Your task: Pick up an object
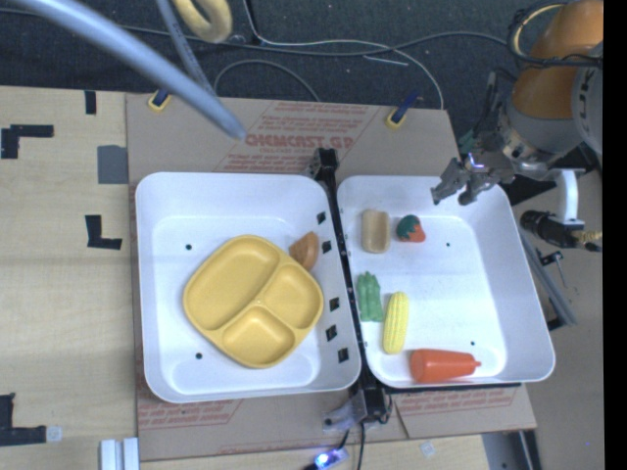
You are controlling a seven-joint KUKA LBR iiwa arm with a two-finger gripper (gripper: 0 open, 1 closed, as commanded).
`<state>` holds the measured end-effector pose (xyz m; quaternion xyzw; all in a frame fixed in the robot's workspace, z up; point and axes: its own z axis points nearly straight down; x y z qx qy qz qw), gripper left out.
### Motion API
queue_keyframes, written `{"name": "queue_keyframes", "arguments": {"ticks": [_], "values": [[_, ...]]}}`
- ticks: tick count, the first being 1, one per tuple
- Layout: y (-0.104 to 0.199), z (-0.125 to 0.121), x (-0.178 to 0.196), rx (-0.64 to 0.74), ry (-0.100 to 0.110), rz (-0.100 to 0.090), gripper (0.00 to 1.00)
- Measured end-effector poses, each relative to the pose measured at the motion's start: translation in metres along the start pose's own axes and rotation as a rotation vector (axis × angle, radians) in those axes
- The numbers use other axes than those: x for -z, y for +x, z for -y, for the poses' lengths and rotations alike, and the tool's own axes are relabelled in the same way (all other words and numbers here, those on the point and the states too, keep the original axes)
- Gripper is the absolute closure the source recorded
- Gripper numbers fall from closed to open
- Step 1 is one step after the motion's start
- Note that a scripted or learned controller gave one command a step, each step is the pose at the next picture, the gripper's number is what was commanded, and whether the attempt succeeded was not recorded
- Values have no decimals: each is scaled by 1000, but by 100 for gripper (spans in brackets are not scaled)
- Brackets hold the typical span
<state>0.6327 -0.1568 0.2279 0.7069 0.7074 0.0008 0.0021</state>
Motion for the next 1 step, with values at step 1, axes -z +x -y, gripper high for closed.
{"name": "queue_keyframes", "arguments": {"ticks": [1], "values": [[0, -1, 53, 1, -1, 0, 100]]}}
